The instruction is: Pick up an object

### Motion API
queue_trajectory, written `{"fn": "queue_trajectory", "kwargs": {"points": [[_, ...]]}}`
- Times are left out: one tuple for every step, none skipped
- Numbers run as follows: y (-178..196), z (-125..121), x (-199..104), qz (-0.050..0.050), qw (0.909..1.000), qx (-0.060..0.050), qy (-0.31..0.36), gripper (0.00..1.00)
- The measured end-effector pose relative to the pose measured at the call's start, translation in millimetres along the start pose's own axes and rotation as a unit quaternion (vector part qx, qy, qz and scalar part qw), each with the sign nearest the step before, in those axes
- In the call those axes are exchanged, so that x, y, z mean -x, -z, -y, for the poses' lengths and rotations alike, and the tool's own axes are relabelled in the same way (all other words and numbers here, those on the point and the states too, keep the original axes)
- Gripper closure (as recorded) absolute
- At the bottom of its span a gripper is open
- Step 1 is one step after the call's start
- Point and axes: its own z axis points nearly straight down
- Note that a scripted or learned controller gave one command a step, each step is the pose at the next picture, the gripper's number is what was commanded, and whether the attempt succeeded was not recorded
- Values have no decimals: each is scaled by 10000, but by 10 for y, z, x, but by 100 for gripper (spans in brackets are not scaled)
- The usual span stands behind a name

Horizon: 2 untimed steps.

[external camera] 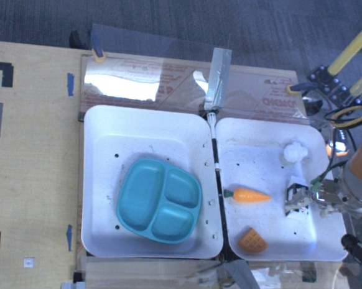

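honestly can't tell how my gripper (298,200) is set, and it's well off the carrot (249,195), so probably grabbing air

Bright even overhead light, white glare on the far clear panel (120,83), soft shadows in bins, slightly blurry overall

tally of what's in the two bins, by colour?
Blue: 1, the divided plate in the left bin
Orange: 2, the toy carrot and the waffle-textured piece in the right bin
White: 1, the small white object near the right bin's back corner
Total: 4
The gripper is low in the right bin, beside the carrot.
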Motion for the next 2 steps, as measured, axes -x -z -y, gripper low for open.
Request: {"fn": "queue_trajectory", "kwargs": {"points": [[-9,5,-2,-2,10000,-9,0,0],[-429,-263,-135,-9,9867,23,-1624,0]]}}
